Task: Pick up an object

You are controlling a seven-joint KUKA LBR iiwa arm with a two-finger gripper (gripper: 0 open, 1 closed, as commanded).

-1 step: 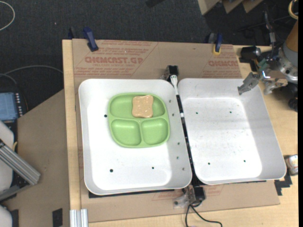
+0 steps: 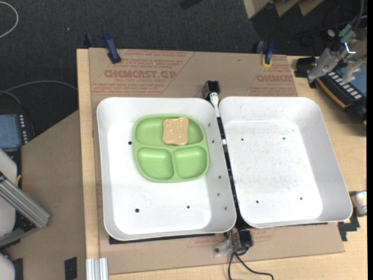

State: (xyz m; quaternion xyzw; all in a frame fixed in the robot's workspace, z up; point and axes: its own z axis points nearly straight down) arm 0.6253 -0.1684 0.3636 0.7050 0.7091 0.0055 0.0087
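- Here, left bin [image 2: 116, 197]: shallow, white, rounded corners, sits on a brown board [image 2: 145, 69] printed with red lettering, which covers the counter.
- In the far half of the left bin lies a green divided plate [image 2: 154, 162] with three compartments: one wide at the far side, two smaller at the near side.
- A tan piece shaped like a slice of toast [image 2: 175, 131] lies flat in the wide far compartment, toward its right end. The two near compartments hold nothing visible.
- Near half of the left bin shows bare white floor with a few small dark dots.
- Right bin [image 2: 280, 168]: same white type, just beside the left one, the rims meeting along a dark seam down the middle. Its floor shows small dark dots and fine specks.
- Surroundings: a blue clamp [image 2: 111, 48] grips the board's far-left edge, and a yellow-and-blue clamp [image 2: 268, 56] the far-right edge. A black fitting [image 2: 212, 88] sits at the far end of the seam; cables [image 2: 242, 255] trail off the near end.
- Nothing lies on or against the toast.
- Jaws: state cannot be told.
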